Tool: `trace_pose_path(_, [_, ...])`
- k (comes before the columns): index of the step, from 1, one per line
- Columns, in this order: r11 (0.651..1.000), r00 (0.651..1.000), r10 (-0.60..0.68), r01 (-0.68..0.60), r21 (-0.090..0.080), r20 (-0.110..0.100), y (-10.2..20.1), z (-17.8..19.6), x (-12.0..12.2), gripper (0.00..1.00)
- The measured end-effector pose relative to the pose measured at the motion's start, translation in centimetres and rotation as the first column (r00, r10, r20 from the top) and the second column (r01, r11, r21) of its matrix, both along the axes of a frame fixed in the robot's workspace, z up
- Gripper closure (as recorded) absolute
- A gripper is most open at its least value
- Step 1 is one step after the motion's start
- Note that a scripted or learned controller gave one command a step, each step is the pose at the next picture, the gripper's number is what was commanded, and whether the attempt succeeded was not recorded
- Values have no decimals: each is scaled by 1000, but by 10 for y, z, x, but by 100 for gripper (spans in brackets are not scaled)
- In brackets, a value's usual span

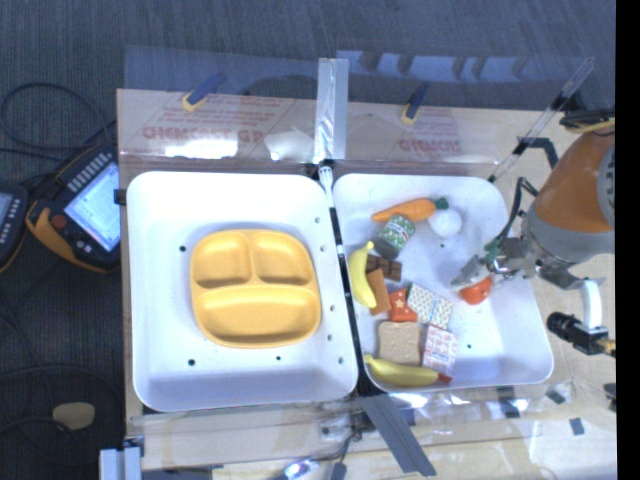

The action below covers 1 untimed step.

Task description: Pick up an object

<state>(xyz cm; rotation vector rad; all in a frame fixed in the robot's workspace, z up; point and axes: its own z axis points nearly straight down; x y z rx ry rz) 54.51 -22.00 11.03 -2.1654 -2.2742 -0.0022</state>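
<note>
Red-orange piece point(478, 290) in right bin point(520, 358), right of centre, touching gripper point(478, 273) tip. Jaws low over it; spread or pinching, cannot tell. To its left: carrot point(405, 210), white ball point(446, 222), can point(395, 232), 2 bananas point(358, 273), toast point(399, 343), cartons point(430, 306). Left bin point(150, 298): yellow tray point(256, 286). Both bins on desk point(230, 123).

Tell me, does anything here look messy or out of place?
Somewhat. The toy food in the right bin is jumbled against its left wall: a banana stands on edge there, and another banana lies beside a bread slice. The yellow tray sits neatly in the left bin.
</note>
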Motion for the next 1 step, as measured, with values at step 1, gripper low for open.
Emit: trace_pose_path(1, [1000,1000,-21,21,-3,-1,61,99,24,100])
